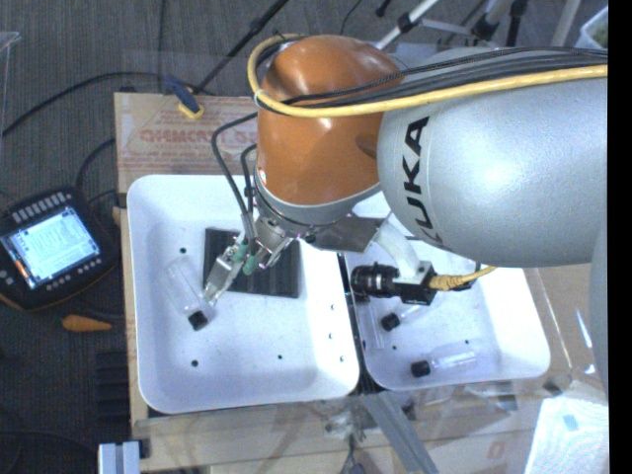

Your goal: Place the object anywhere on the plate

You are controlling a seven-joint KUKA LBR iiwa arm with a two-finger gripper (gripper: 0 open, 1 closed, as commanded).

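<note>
Two white bins sit side by side, and the gripper is down low in the left bin, its tip hanging over the left edge of the black plate. How wide the jaws stand I cannot tell; the big orange wrist crowds the top of them, and the tip is a small blur of grey and green. Just below and to the left of the jaws lies a clear tube with a black cap, flat on the bin floor, beside the plate and not on it. That looks like the object to be moved, though a similar clear tube lies well off to the right of the jaws in the right bin. Nothing can be made out resting on the plate, so the placing looks not yet done. As I judge it, the grasp itself is unconfirmed, and the lift and set-down are all to come.
</note>
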